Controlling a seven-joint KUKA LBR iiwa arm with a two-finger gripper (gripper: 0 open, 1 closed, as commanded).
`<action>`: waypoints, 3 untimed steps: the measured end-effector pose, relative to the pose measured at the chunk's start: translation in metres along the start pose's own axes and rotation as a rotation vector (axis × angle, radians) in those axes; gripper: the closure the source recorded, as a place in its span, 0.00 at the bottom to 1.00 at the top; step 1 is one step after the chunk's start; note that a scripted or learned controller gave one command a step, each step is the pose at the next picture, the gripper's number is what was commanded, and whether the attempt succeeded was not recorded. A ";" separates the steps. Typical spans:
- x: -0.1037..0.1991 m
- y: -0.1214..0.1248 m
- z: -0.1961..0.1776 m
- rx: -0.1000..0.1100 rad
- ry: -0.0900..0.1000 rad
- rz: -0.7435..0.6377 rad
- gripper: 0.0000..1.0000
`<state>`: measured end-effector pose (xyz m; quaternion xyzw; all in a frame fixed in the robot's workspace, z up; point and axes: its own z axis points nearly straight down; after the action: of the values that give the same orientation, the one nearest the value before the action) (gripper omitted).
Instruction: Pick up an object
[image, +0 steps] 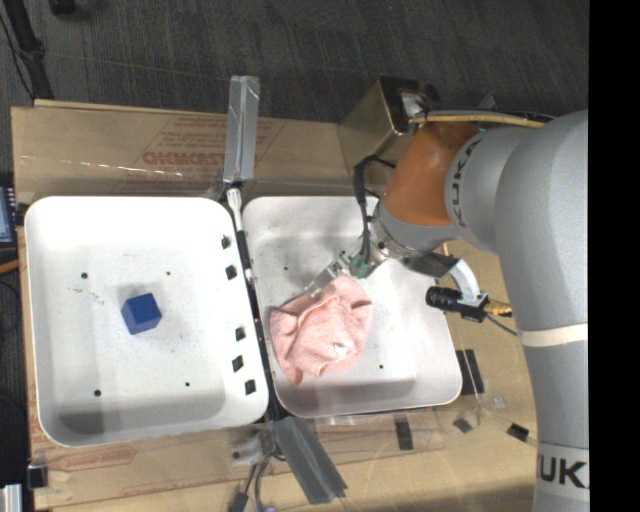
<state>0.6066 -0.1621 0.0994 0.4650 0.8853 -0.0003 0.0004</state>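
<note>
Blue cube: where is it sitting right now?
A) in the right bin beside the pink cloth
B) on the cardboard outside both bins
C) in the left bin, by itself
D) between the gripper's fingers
C. The blue cube rests on the floor of the left bin, while the pink cloth lies in the right bin, where the gripper is working.

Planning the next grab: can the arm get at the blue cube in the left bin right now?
Probably yes. The blue cube sits alone on the left bin floor, open from above, but the gripper is over the pink cloth and must cross the divider.
</note>
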 end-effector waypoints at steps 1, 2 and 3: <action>0.018 -0.063 0.007 0.001 0.003 -0.010 0.00; -0.005 -0.074 0.005 -0.003 -0.003 -0.193 0.00; 0.011 -0.096 0.006 -0.004 -0.001 -0.298 0.00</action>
<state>0.5213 -0.2073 0.0939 0.3284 0.9445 0.0008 0.0018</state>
